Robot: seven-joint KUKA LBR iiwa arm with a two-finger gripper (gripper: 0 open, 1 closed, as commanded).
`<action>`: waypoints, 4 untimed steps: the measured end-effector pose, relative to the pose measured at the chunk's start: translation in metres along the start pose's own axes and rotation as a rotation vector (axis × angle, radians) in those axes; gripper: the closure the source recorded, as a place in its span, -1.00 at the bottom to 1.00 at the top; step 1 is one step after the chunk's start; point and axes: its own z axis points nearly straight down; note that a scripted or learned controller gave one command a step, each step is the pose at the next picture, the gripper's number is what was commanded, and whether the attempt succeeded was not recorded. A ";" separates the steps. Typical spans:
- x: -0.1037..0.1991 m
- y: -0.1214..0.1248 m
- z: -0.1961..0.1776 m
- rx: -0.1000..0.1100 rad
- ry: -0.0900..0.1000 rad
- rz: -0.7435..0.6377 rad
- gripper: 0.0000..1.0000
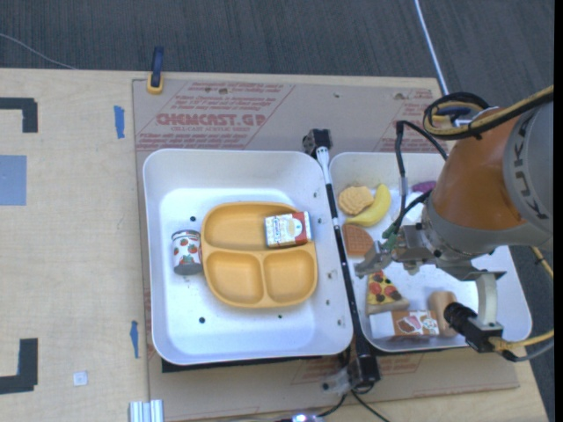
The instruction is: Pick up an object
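1. Nearest in the right bin [519,323] lie a small carton [413,324] and a pizza slice [382,292].
2. My gripper [384,260] hovers just above the slice, holding nothing; I cannot tell how my fingers stand.
3. I judge this the approach: next, descend squarely.
4. Farther, banana [381,206] and cookie [355,200].

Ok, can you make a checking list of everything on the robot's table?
Surface: wooden bench with two white bins, left bin and right bin.
Job's things: banana, cookie, pizza slice in the right bin.
Clutter: yellow tray holding a small carton; can beside it.
Grippers: gripper low over the right bin.
Cables: black and yellow ones on the arm.
Surroundings: grey carpet.
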 end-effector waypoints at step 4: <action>-0.066 0.001 0.078 -0.006 -0.002 0.002 1.00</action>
